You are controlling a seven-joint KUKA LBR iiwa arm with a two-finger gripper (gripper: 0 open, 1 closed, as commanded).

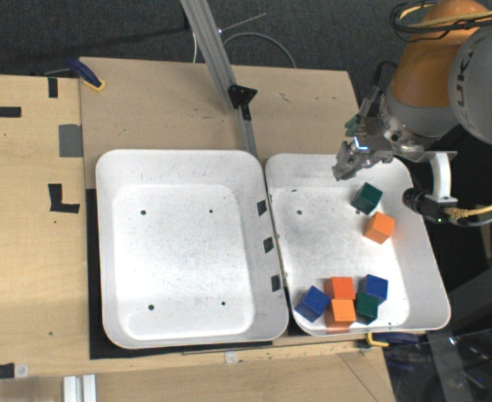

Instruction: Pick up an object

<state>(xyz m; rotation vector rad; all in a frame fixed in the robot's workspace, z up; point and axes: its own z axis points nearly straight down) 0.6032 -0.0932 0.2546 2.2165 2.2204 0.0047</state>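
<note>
- The grey arm's end effector [347, 171] hangs over the far edge of the right shallow white plastic bin [313, 249]; whether it is open or closed cannot be told, and nothing shows in its grip.
- A dark green cube [366, 198] lies just below and to the right of it, apart from it.
- An orange cube [380, 227] sits just beyond the green one.
- Well away, at the bin's near edge, is a cluster: blue cube [313, 302], two orange blocks [342, 299], a second green cube [366, 307] and another blue cube [376, 287].
- The left white bin [178, 249] lies well to the end effector's left on the tan worktop [28, 224].
</note>
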